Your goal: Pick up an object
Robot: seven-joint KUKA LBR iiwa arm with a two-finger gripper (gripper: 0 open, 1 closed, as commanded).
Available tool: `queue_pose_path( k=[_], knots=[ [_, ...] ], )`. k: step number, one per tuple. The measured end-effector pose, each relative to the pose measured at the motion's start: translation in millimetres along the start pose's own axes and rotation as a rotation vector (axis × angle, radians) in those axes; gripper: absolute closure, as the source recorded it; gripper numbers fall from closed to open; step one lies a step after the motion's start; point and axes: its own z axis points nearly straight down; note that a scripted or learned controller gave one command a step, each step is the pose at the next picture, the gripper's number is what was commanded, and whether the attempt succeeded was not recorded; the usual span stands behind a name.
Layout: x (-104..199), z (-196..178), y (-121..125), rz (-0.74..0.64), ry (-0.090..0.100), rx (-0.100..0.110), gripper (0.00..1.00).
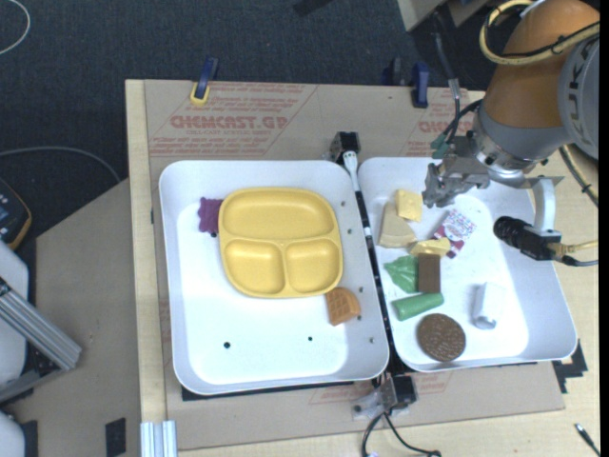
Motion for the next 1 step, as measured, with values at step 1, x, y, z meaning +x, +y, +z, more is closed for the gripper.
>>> queue_pose_path(
  k=[1],
  knots=[
    [41.5,-12.9,-29.3,0.0,0.0,-0.002,1.0]
  ],
)
